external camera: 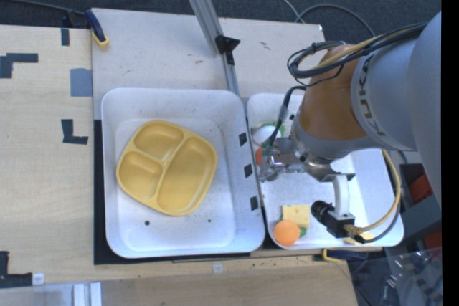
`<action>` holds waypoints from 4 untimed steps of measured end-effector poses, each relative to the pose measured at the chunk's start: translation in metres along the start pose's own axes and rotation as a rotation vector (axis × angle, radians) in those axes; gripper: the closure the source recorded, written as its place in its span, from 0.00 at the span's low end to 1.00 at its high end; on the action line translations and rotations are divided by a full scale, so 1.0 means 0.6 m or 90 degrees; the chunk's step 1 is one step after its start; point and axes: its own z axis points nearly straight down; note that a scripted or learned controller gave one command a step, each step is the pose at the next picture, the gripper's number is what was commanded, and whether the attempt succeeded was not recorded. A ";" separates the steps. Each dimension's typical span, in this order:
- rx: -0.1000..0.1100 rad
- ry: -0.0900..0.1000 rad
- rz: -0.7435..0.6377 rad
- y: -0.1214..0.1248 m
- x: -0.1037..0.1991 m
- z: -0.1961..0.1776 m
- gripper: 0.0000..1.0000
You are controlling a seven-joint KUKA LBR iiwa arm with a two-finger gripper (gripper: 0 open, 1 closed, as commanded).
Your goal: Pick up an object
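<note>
Orange wrist band looms over the end effector, grip unreadable, with the orange ball toward the frame's bottom.

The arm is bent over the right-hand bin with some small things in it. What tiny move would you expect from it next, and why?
Probably a short further drop. The gripper sits low at the left side of the right bin, beside small orange and pale items partly hidden by the wrist. Whether it has anything yet cannot be seen. The orange ball and yellow block lie apart, nearer the front edge.
</note>
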 end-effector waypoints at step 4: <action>-0.006 -0.001 0.003 0.141 0.141 -0.056 1.00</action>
